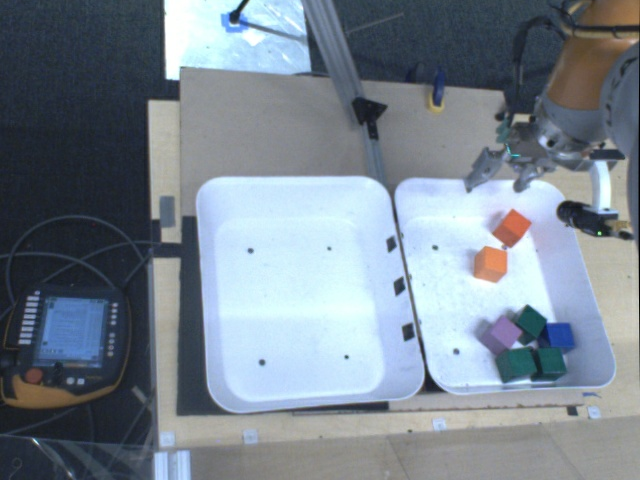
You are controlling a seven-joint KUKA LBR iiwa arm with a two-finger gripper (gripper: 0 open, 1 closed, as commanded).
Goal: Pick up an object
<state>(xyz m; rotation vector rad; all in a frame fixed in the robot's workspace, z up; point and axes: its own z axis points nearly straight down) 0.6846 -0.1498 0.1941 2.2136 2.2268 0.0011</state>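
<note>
1. Claw (500, 173) spread apart, holding nothing, above right bin's (575, 268) far rim.
2. Two orange cubes (511, 227) just below; purple, green, blue blocks (527, 346) clustered near corner.

Two white bins sit side by side: the left bin (300, 288) and the right bin (440, 268). Seven blocks lie in the right one. Two are orange, (512, 227) and (490, 264), toward 1 o'clock. At 5 o'clock cluster three green blocks, (531, 322), (515, 365) and (549, 363), one purple block (501, 334) and one blue block (558, 336).
</note>
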